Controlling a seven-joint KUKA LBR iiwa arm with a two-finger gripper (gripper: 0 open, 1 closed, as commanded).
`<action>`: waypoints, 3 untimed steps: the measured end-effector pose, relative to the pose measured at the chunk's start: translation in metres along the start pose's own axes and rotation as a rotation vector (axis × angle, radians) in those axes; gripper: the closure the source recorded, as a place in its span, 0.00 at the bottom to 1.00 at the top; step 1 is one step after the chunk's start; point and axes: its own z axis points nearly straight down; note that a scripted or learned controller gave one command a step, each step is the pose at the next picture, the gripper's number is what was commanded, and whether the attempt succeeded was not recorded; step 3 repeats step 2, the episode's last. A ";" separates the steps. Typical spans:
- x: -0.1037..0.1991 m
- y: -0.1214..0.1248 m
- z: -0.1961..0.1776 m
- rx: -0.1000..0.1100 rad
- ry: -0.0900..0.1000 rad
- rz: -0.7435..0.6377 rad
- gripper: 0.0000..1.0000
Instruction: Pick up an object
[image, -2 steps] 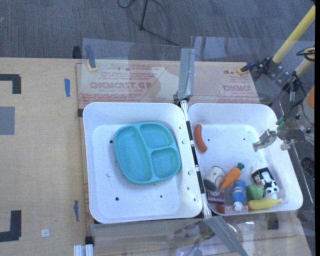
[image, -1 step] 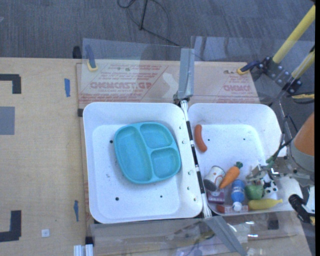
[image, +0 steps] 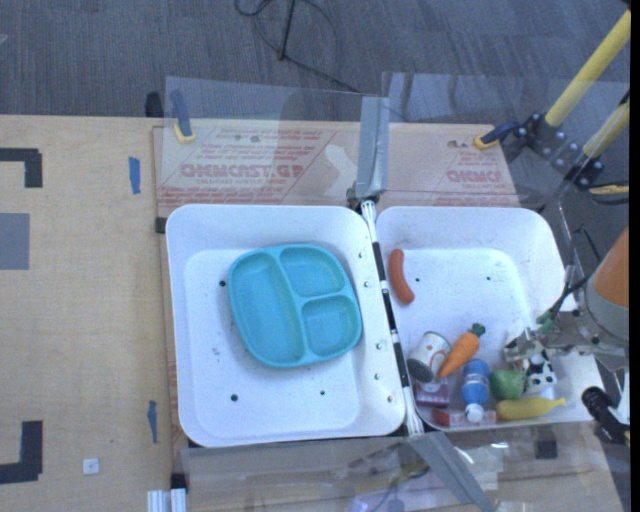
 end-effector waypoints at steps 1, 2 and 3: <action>-0.009 -0.004 -0.108 0.000 -0.001 -0.084 1.00; 0.060 0.060 -0.137 0.000 -0.002 -0.015 1.00; 0.060 0.060 -0.137 0.000 -0.002 -0.015 1.00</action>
